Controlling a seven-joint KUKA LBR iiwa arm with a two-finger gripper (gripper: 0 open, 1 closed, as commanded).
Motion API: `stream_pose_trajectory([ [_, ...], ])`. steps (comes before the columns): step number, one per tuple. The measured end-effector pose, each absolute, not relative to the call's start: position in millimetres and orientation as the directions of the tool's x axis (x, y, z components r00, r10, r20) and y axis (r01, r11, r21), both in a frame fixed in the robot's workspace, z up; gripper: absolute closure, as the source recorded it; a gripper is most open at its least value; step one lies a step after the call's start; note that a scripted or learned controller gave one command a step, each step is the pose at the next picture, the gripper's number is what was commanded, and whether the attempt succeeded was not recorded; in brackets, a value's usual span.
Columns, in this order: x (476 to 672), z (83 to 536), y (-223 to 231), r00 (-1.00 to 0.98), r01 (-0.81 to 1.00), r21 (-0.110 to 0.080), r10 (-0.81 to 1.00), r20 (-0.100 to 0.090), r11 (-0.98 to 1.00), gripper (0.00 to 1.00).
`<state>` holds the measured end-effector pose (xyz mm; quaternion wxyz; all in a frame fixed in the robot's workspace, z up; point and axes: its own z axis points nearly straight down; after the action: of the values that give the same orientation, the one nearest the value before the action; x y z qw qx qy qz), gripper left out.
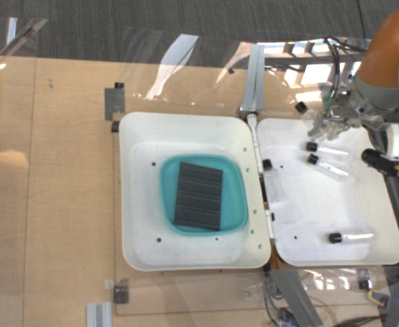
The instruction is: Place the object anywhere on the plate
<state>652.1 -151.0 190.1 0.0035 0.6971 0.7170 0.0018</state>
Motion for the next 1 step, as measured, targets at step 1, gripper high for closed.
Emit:
stream_pose_trajectory([
  [1,598.8,186.0,-79.4,-0.109,0.994,0.006,0.994,0.0,0.109,1.0],
])
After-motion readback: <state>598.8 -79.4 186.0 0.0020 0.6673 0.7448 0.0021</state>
